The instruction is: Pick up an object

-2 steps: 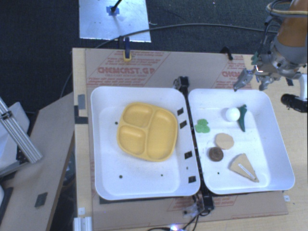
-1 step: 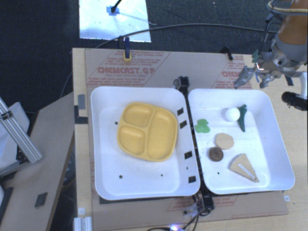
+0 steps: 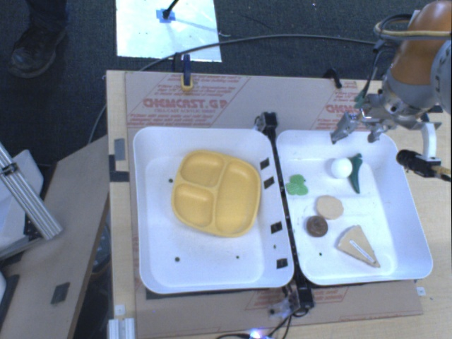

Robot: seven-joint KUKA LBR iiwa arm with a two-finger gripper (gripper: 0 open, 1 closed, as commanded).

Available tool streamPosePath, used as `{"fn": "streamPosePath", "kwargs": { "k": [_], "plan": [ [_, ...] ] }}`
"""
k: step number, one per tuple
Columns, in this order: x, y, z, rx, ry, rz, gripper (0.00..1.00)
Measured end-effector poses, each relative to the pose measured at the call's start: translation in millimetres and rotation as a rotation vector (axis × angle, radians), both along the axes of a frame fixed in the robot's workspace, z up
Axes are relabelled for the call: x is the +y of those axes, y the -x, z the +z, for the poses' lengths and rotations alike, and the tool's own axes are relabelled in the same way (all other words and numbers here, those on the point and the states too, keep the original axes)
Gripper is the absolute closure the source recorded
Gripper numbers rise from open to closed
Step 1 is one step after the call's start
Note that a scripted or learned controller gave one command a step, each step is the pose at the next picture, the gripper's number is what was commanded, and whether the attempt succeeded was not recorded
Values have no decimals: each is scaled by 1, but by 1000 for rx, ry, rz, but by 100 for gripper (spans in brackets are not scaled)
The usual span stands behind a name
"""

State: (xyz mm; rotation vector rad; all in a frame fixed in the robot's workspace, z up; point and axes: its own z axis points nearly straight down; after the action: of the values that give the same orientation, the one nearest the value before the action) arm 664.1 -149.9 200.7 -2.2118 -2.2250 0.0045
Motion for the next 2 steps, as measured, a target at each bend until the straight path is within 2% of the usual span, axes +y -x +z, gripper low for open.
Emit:
{"fn": "streamPosePath", "kwargs": {
  "k": [2],
  "plan": [
    [-5, 7, -116, 1, 0, -3, 0]
  ]
}}
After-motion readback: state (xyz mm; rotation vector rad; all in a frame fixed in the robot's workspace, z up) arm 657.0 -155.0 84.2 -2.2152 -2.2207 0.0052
